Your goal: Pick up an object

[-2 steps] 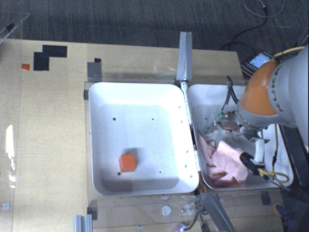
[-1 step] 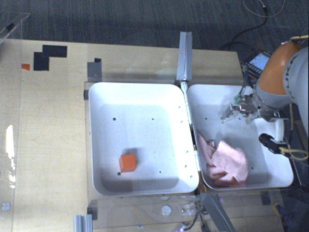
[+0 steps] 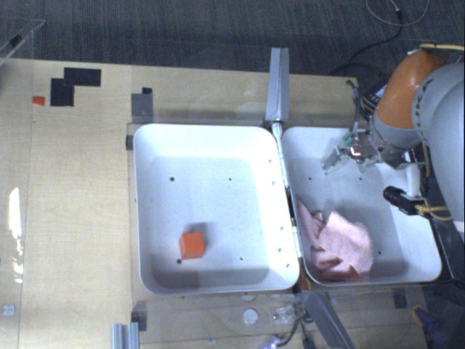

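Observation:
An orange cube lies in the front left part of the left bin. A crumpled pink cloth rests in the front of the right bin. My gripper hangs over the back of the right bin, well behind the cloth and apart from it. Its fingers stand open with nothing between them. The grey arm with its orange band comes in from the right.
A metal divider bar runs back from between the two bins. Black blocks and a small orange piece sit on the wooden bench at the far left. Black cables trail beside the arm.

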Tool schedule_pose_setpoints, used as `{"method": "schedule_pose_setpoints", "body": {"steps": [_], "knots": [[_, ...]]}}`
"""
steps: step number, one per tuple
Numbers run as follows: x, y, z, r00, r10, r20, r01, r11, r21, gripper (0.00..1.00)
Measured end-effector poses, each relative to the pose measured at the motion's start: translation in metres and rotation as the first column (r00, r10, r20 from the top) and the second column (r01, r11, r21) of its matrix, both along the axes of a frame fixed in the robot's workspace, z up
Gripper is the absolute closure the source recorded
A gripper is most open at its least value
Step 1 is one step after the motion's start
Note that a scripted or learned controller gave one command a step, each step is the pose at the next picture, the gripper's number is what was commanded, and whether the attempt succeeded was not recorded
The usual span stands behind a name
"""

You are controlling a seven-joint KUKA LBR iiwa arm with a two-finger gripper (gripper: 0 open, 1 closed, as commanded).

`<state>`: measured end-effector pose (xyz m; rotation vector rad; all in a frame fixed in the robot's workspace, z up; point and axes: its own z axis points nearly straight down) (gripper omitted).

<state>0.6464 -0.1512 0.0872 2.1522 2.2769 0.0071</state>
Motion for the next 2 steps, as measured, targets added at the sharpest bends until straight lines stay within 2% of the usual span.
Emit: {"method": "schedule_pose_setpoints", "body": {"steps": [1,2], "knots": [[-0.078,-0.017,0.053,0.995,-0.104,-0.001,0.104,0.995,0.001,0.00],[-0.111,0.041,0.003,0.998,-0.069,0.007,0.069,0.998,0.000,0.00]]}}
